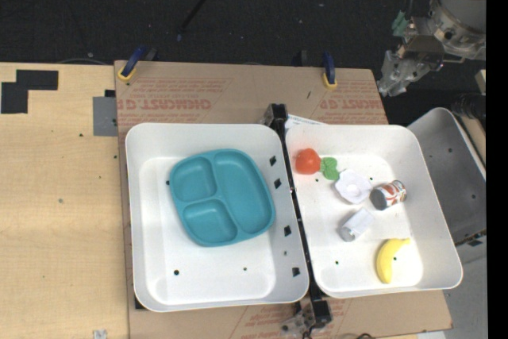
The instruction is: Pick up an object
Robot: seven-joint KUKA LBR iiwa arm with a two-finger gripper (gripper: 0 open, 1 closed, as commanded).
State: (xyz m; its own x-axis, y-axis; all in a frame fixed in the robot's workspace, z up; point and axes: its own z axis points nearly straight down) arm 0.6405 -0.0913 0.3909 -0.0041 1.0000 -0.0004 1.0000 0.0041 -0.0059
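The right bin (432,218) holds several small objects: a red fruit (308,161) with a green piece (329,167) beside it, a white cup (352,188), a small can (387,194) lying on its side, a grey-white block (355,225) and a yellow banana (390,260). My gripper (397,79) hangs high at the upper right, beyond the right bin's far corner and well apart from every object. Nothing shows in its grasp.
A teal divided plate (221,197) lies in the left bin (159,282). Both bins rest on a cardboard sheet (238,91) held by two clamps (329,71). A grey metal tray (456,139) sits to the right of the bins.
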